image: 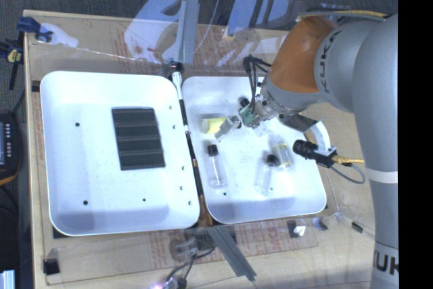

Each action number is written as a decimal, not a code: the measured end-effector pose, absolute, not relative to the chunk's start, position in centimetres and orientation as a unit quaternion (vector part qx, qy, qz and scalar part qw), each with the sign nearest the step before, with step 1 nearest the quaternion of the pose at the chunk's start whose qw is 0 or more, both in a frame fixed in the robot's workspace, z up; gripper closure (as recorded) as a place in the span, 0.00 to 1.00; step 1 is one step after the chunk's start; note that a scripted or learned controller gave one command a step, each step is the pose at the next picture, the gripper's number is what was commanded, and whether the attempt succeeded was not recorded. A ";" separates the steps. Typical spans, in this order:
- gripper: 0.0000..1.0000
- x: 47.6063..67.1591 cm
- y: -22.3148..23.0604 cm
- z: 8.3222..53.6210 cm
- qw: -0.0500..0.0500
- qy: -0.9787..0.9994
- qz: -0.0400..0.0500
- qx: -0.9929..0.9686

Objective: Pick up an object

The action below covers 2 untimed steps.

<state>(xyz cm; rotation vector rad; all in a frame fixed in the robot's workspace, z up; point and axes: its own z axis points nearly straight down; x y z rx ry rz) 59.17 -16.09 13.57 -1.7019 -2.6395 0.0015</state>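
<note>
From my console the two-finger gripper [233, 122] sits low in the right-hand white bin [308, 203], right beside the small pale yellow-green block [215, 124]. I cannot tell how wide it is spread, nor that it grips anything. I judge the block the target. Just below the block lies a clear vial with a black cap [214, 164]; further right, two more clear vials [274, 162]. I'd centre over the block, descend straight, then close.
</note>
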 end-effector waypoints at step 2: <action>1.00 64.5 -13.2 10.2 0.000 -0.860 0.001 -0.510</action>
